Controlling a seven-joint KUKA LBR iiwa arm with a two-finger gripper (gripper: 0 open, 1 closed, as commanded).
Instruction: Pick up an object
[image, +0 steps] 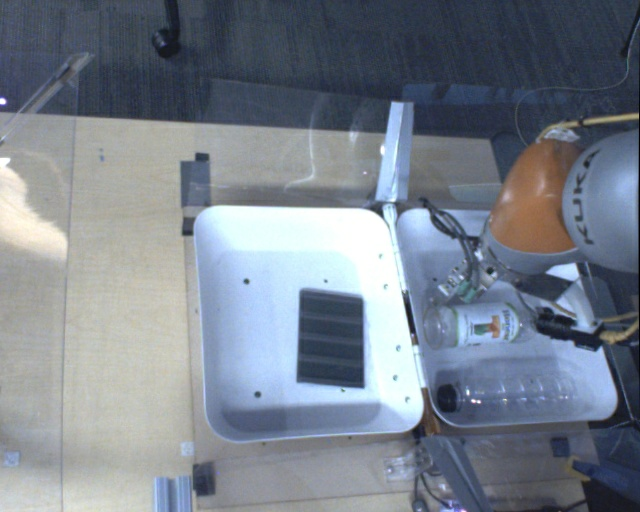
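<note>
In the right bin (600, 400) lies a clear bottle with a white, green and orange label (475, 326), on its side. Closer to the front wall lies a longer clear plastic bottle with a black cap (515, 393). A dark ribbed rectangular pad (331, 337) rests flat in the left bin (240, 260). My gripper (463, 284) hangs over the right bin, just above the cap end of the labelled bottle. The grey and orange arm (545, 205) hides the back right part of that bin.
Black cables (445, 222) trail from the wrist over the right bin's back. A metal bracket (395, 150) stands upright behind the divide between the bins. Wooden bench surface (100, 330) stretches to the left.
</note>
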